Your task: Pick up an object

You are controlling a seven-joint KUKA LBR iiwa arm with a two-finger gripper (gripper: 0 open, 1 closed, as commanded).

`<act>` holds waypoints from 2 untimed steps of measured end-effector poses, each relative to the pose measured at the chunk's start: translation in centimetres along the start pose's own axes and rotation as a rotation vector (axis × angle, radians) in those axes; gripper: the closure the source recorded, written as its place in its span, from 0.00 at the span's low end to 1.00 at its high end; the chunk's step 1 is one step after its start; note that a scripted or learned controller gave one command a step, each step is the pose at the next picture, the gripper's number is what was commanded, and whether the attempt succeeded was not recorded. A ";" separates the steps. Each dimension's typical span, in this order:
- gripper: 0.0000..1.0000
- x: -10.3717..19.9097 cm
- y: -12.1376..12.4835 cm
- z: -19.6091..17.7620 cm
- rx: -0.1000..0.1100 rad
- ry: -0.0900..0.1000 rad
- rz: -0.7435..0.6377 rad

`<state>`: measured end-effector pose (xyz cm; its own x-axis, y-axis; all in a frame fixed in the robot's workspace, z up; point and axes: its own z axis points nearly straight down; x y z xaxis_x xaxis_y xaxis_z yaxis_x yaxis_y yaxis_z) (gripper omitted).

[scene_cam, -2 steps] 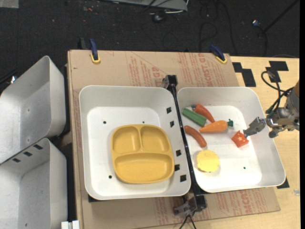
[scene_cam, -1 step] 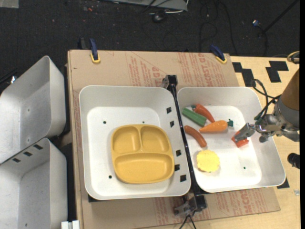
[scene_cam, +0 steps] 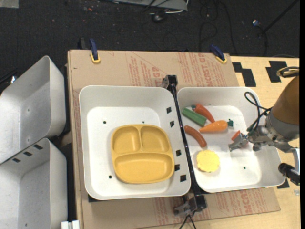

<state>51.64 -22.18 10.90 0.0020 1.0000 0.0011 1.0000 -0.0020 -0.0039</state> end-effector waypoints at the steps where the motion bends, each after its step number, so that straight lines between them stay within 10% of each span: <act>1: 1.00 0.0 0.1 -1.3 -0.005 -0.002 -0.001; 2: 1.00 0.1 0.3 -7.7 -0.009 -0.004 -0.005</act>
<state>51.94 -22.08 18.59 -0.0028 1.0000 -0.0025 1.0000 0.0029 0.0054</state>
